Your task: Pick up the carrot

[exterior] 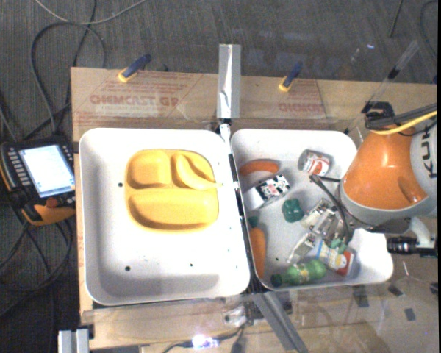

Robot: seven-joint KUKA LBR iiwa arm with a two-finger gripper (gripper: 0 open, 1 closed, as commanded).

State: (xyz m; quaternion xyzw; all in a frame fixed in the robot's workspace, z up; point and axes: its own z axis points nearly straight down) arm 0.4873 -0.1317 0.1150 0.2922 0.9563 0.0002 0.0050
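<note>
The carrot, a stubby orange piece, lies against the right bin's left wall. The gripper hangs mid-bin among clutter; whether it is clenched or released, I cannot tell.

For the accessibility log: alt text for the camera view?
A grey-and-orange robot arm's gripper hovers low in the right white bin among small items, apart from the orange carrot lying by that bin's left wall. The left white bin holds a yellow divided plastic tray.
</note>
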